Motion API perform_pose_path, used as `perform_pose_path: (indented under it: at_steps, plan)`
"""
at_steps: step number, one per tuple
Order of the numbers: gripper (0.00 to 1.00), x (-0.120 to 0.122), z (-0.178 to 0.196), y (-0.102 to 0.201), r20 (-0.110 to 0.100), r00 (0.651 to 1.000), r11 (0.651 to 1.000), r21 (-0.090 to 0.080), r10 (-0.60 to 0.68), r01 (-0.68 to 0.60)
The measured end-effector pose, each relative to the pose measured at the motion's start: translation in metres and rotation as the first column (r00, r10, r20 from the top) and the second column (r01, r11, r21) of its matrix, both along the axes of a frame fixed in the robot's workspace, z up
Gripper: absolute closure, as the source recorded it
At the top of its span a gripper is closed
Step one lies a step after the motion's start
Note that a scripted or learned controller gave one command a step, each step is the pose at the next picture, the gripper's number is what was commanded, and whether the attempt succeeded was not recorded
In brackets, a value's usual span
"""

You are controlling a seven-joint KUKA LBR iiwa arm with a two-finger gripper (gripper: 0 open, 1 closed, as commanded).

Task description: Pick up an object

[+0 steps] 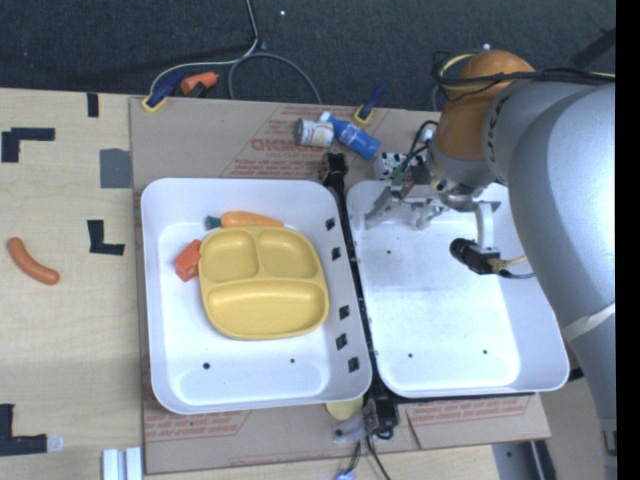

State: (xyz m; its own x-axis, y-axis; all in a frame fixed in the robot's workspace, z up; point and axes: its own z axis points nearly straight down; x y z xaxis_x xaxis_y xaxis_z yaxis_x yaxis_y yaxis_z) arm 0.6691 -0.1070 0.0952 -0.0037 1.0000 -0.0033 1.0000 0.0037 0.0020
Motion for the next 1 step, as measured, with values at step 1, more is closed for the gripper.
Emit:
perform_pose_path:
  at_steps: [1]
  plan:
    - [0.00, -0.0008, -0.0103, 0.0077, -0.002, 1.000, 1.000, 0.000, -0.003, 0.003]
